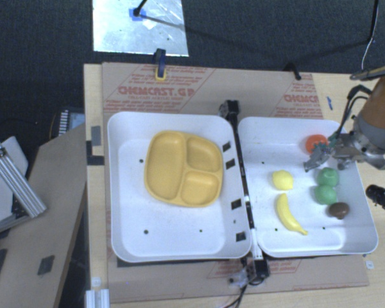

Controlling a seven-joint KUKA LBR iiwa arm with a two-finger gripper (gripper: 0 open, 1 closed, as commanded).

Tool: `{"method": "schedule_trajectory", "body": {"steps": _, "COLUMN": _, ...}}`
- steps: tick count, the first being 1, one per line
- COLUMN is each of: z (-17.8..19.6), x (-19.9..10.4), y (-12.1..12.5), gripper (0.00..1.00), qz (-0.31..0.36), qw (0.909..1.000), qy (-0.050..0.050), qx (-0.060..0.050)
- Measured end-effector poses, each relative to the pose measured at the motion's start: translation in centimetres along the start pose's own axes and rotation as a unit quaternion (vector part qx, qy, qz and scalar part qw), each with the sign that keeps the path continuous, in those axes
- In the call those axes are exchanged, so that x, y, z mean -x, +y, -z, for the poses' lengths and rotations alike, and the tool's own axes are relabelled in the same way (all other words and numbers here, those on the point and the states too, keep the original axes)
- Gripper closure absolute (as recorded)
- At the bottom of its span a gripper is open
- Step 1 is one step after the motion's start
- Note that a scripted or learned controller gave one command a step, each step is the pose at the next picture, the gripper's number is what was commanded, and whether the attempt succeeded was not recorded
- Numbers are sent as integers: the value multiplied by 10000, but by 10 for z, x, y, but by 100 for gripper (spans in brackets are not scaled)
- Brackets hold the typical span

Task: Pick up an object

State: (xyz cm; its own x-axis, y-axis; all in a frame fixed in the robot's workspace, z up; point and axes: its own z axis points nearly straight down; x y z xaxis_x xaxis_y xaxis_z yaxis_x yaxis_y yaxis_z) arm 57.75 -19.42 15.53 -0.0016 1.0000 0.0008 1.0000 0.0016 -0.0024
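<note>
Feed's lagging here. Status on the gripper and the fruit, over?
Gripper over right bin, between orange fruit and green pieces. Nothing visibly held. Lemon, banana, brown piece lying apart, unobstructed.

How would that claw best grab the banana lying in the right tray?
Probably across the banana's thick middle, coming straight down from above. It lies flat on the right bin's floor, long and narrow, with bare space on both long sides for the fingers.

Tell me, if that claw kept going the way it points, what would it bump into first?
Probably the bare floor of the right bin. The gripper points leftward beside the orange-red fruit, with the lemon lower left of its line. Height is hard to judge.
</note>
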Motion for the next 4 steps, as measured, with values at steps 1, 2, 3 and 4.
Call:
{"method": "schedule_trajectory", "body": {"steps": 1, "z": -44, "x": -10, "y": 5, "gripper": 0, "qz": 21, "qw": 10000, "qy": -22, "qx": 74}}
{"method": "schedule_trajectory", "body": {"steps": 2, "z": -32, "x": -11, "y": 6, "gripper": 100, "qz": 29, "qw": 10000, "qy": -15, "qx": 85}}
{"method": "schedule_trajectory", "body": {"steps": 3, "z": 16, "x": -2, "y": 3, "gripper": 100, "qz": 6, "qw": 10000, "qy": -15, "qx": 38}}
{"method": "schedule_trajectory", "body": {"steps": 4, "z": 69, "x": -12, "y": 2, "gripper": 100, "qz": 20, "qw": 10000, "qy": -13, "qx": 44}}
